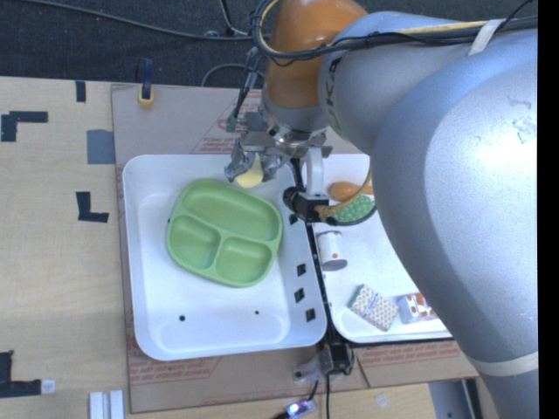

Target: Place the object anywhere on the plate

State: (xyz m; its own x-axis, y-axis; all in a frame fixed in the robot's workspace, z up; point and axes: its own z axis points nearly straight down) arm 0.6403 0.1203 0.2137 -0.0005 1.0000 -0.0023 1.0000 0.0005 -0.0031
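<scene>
Because the grey arm (437,147) fills the whole right side of the camera view, much of the right bin (384,317) is covered and its far and right edges are hidden. The gripper (249,166) hangs under the orange band (306,33) at the plate's 12 o'clock edge, and a small pale yellow object (251,177) sits right at the fingertips; it looks pinched between the fingers, jaws narrow, though the contact is small and hard to make out. The object is at the plate rim, over the white floor of the left bin (148,234), not clearly on the plate.

No readable writing anywhere; print on the small boxes is too small to read.

Left bin: green plate (223,234) with three compartments, tilted, nothing in the compartments. Two small dark dots on the bin floor at the plate's 6 o'clock.

Right bin: white cylinder with a dark end (330,250) near the divider; at its 12 o'clock a green dotted item (356,209) and an orange item (347,188), both partly covered by the arm. At 5 o'clock from the cylinder, a patterned box (374,307) and a second box (413,307), cut off by the arm.
</scene>
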